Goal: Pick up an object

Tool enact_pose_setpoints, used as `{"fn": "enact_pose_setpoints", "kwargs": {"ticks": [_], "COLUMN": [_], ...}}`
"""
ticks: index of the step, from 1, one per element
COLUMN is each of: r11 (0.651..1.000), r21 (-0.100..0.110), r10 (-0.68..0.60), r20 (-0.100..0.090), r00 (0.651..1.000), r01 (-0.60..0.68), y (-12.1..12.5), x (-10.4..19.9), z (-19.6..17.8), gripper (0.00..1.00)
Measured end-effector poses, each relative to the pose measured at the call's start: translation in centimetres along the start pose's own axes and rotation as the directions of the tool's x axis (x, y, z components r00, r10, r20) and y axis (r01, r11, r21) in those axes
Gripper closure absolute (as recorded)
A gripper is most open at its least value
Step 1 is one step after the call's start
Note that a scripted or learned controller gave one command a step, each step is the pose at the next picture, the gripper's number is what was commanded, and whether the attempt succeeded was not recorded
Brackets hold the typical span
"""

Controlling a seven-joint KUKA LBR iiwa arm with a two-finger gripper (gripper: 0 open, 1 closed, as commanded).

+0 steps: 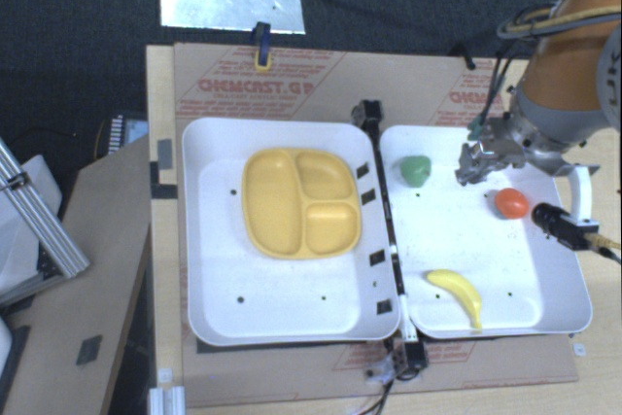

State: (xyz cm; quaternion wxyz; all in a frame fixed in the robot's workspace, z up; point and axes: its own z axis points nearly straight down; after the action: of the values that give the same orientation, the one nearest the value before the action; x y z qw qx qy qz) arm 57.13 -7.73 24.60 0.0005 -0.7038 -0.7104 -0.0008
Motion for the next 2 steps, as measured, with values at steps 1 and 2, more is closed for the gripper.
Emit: {"fn": "enact_pose_setpoints", "kwargs": {"ticks": [1,2], "r11": [1.000,1.000], "r21": [-0.001,0.000], "r10": [0.000,0.000], "r20": [0.000,0.000], "r00": [1.000,1.000], "r01": [0.000,0.000], "y": [-0.2,-1.2], "x": [5.3,9.8], "z": [-0.1,1.0], "gripper": [1.00,1.00]}}
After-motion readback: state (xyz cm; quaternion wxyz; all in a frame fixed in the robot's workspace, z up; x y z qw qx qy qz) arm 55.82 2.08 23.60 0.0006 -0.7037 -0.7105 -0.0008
